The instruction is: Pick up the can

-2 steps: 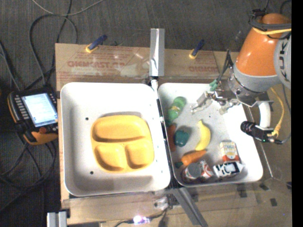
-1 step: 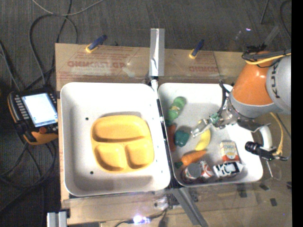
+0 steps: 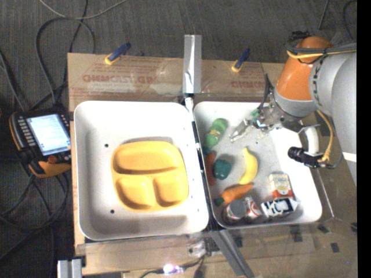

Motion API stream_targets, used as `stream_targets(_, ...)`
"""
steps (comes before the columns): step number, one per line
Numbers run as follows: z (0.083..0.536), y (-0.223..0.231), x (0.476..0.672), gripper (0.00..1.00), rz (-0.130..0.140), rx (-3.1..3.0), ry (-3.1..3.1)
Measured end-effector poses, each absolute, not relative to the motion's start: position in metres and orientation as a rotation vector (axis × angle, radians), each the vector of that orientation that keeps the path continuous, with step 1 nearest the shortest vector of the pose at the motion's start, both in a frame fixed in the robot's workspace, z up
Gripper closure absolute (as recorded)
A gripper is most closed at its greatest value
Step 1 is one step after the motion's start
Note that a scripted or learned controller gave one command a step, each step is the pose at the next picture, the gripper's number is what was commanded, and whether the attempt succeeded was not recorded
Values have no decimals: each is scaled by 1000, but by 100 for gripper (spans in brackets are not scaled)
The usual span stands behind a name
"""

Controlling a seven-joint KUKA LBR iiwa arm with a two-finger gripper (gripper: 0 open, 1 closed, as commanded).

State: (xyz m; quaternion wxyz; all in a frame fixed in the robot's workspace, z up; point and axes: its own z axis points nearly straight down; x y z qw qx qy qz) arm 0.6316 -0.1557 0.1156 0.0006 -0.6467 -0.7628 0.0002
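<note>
The can, red and white with a silver end, lies on its side at the front edge of the right bin. It rests between an orange carrot and a black-and-white packet. My gripper hangs over the back half of the same bin, well behind the can, to the right of a green pepper. Its thin metal fingers are spread open with nothing between them.
In the right bin also lie a banana, a dark green object and a small red-and-white carton. The left bin holds a yellow divided tray. The arm's orange band is over the back right corner.
</note>
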Motion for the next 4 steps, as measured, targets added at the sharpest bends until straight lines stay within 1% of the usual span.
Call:
stream_targets(1, 90, -105, 591, 0, -7, -2187, -2263)
stream_targets(2, 90, -106, 575, 0, -8, -1894, -2525)
stream_targets(3, 89, -118, 640, 0, -7, -1937, -2488)
stream_targets(4, 105, -123, 624, 0, 2, -2133, -2304)
